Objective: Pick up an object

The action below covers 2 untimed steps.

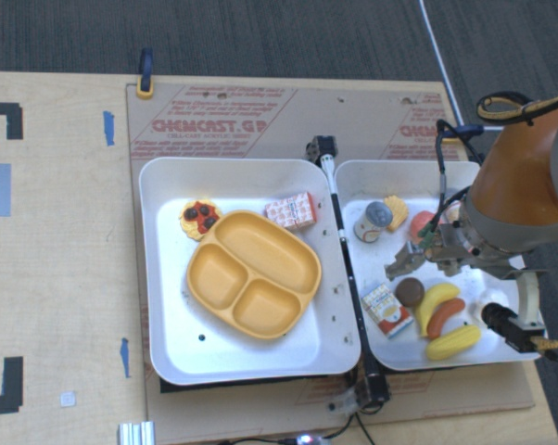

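- A wooden bench (pixel 57 248) seen from above carries two shallow white bins side by side; a sheet of brown printed board (pixel 260 119) lies under them.
- The left bin (pixel 158 341) holds three things. A small round tart with dark berries (pixel 199 217) sits at its upper left.
- One yellow divided plate (pixel 253 274), with three compartments, lies in the middle, its long axis running from upper left to lower right.
- One small carton with red and white print (pixel 291 210) lies just beyond the plate's upper edge, its long side roughly level, tilted slightly up to the right.
- The right bin (pixel 353 207) is crowded. A grey and yellow round toy (pixel 381 216) lies at its upper left, with a red-orange piece (pixel 421 222) beside it.
- One small juice carton (pixel 386 308) lies at the lower left, long axis running from upper left to lower right.
- A brown round piece (pixel 409 292) sits just right of it, touching one yellow banana (pixel 437 300) that curves up to the right.
- One red sausage shape (pixel 445 316) and one yellow corn-like piece (pixel 453 341) lie below, both pointing up to the right.
- The gripper (pixel 416 258) hangs over the right bin, just above the brown piece; its dark fingers look spread, with nothing between them.
- The grey and orange arm (pixel 520 174) enters from the right and covers that bin's upper right part.
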Each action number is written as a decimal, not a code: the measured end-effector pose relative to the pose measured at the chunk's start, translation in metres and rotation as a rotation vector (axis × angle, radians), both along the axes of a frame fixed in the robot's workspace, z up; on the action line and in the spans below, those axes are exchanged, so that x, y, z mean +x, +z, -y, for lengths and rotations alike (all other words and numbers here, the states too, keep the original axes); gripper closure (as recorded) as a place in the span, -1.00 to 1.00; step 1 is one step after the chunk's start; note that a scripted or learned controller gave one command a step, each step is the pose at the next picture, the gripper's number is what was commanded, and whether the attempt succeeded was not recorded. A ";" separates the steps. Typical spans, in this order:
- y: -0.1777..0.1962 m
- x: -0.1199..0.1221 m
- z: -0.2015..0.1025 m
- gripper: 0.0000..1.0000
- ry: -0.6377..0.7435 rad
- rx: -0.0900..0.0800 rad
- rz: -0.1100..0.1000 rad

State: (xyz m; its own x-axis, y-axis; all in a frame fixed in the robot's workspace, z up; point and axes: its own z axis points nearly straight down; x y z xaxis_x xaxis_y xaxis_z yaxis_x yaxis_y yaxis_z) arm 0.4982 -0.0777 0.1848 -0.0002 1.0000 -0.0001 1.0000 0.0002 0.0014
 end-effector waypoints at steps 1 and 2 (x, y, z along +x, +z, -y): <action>-0.099 0.030 0.026 -1.00 0.000 -0.001 0.002; -0.088 0.031 0.026 1.00 -0.001 -0.001 0.006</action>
